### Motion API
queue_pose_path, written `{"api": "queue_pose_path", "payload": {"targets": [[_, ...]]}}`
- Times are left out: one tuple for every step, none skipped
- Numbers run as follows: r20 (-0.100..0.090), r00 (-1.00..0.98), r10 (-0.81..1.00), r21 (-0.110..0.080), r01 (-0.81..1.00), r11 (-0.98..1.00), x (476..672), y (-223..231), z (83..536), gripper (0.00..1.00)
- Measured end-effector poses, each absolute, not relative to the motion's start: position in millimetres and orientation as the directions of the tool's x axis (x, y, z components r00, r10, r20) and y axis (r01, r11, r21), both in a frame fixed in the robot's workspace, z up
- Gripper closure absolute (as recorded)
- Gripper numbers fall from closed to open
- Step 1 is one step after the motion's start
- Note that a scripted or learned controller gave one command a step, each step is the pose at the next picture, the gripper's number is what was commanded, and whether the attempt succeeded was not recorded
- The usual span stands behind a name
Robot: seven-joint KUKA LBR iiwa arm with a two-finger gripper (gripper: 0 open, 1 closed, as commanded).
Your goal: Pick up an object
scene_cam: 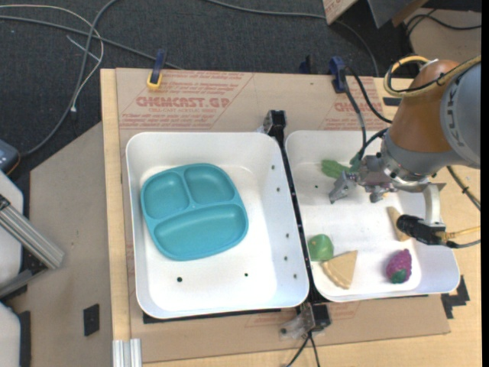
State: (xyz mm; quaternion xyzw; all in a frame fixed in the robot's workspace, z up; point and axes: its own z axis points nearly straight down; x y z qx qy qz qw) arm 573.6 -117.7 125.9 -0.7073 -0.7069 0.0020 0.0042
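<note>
The gripper point(357, 189) hangs over the far part of the right bin point(428, 277), fingers spread and holding nothing. A green leaf point(333, 167) lies just left of it, possibly touching. Nearer lie a green ball point(320, 245), a tan wedge point(341, 269) and purple grapes point(398, 265). The left bin point(153, 285) holds a teal tray point(194, 210).

Two white bins side by side on the worktop point(206, 105): left bin point(153, 281), right bin point(435, 281). One teal divided plate point(195, 210) in the left. In the right: one green ball point(320, 245), one tan wedge point(341, 269), one purple grape cluster point(398, 265), one green leafy piece point(333, 167) toward 11 o'clock.
</note>
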Motion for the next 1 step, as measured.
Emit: {"api": "queue_pose_path", "payload": {"targets": [[0.002,0.001,1.0,-0.005,1.0,-0.001,573.1,-117.2,83.2,0.0]]}}
